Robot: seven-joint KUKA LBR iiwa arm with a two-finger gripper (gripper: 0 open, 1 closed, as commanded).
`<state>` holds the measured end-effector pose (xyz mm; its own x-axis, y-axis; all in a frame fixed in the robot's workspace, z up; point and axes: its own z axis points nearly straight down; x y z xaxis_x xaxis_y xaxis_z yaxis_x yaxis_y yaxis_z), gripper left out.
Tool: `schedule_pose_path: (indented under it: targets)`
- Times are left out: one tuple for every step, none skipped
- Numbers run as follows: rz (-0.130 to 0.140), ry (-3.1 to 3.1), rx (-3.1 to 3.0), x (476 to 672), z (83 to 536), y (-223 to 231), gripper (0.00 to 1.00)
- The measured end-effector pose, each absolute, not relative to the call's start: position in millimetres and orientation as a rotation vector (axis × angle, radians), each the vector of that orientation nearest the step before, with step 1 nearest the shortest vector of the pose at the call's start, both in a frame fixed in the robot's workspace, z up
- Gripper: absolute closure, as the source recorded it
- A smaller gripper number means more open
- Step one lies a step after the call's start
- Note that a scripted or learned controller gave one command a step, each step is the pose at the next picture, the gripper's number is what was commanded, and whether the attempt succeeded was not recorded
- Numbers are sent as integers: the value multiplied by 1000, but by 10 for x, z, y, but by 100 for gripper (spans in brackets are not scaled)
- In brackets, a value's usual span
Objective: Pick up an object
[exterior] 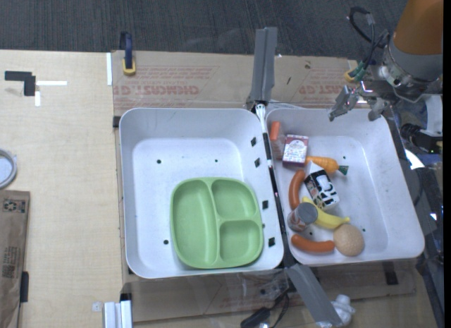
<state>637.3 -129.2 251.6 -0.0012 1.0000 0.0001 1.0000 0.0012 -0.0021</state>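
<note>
Two shallow white plastic bins sit side by side: the left bin (141, 178) holds one light-green three-compartment plate (217, 222), the right bin (380, 178) a cluster of small objects along its left side. Counted there: two orange sausages (312, 245), one carrot (325, 164), one yellow banana (331, 218), one tan egg (348, 240), one pink carton (295, 149), one black-and-white can (321, 187). The metal two-finger gripper (358, 104) hangs above the right bin's far edge, its fingers spread apart and holding nothing.
</note>
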Motion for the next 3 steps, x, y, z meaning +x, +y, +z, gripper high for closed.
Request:
schedule_pose_path:
  targets:
    - [-11, -2315, -2135, 6336, 1073, -1137, 0]
    - [1, -2178, -2264, 6509, 1039, -952, 0]
    - [-17, -2111, -2340, 5963, 981, -941, 0]
